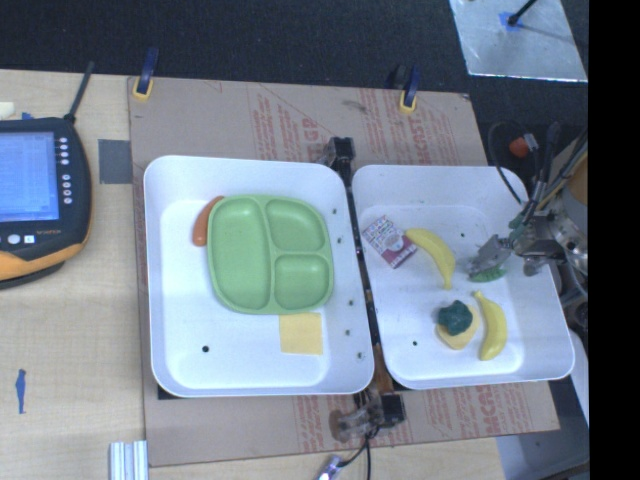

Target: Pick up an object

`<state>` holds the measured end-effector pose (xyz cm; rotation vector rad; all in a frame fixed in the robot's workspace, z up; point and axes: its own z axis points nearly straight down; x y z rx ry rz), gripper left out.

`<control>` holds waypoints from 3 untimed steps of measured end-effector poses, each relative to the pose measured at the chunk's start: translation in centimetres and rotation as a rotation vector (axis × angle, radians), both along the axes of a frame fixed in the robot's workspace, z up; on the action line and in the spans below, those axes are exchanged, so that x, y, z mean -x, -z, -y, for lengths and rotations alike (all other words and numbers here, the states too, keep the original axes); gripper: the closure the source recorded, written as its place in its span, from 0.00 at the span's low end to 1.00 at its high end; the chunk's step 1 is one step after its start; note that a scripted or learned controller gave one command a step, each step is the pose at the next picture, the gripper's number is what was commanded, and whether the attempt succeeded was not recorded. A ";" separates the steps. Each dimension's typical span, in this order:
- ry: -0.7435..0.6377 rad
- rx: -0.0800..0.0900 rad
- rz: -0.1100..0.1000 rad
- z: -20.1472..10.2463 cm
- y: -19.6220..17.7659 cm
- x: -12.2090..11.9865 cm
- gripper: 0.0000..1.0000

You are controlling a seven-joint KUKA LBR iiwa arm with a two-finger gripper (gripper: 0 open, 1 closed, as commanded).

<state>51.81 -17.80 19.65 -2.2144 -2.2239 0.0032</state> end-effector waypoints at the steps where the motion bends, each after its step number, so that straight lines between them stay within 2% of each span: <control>1: -0.001 0.001 -0.002 3.4 10.0 -2.3 0.00; 2: -0.003 0.000 -0.001 -4.8 10.5 -0.4 0.00; 3: -0.001 0.000 -0.001 -4.7 10.5 4.3 0.00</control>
